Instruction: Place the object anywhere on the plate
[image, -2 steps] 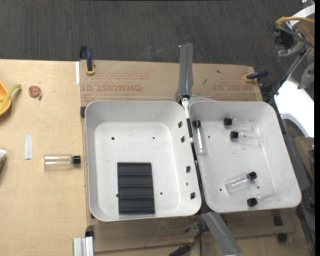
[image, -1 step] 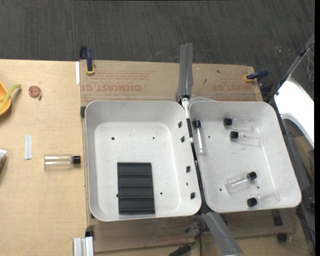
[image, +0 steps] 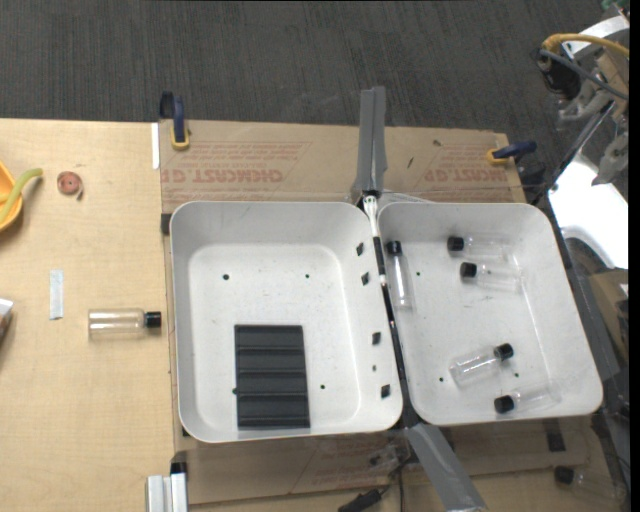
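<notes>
Two shallow white bins sit side by side in front of you on a sheet of printed cardboard (image: 270, 165). The left bin (image: 200, 250) holds one thing: a black ribbed plate (image: 270, 376), lying flat near its front wall, with nothing on it.

The right bin (image: 545, 300) holds five clear vials with black caps, all lying on their sides. One vial (image: 396, 272) lies along the bin's left wall, cap toward the back. Two more lie near the back, just beside each other: the rear vial (image: 472, 245) and the one in front of it (image: 488, 273), both with caps pointing left. A fourth vial (image: 478, 365) lies toward the front with its cap to the right, and the fifth vial (image: 522, 401) lies near the front wall with its cap to the left. None of them touches the plate; the wall between the bins separates them from it.

On the wooden bench (image: 80, 420) to the left you have a sixth clear vial (image: 122, 321), a small white strip (image: 56, 295) and a reddish disc (image: 68, 183).

At the top right corner you can see some hardware with a yellow cable (image: 580, 45). Whether the gripper is released or clenched, you cannot tell from this view.
</notes>
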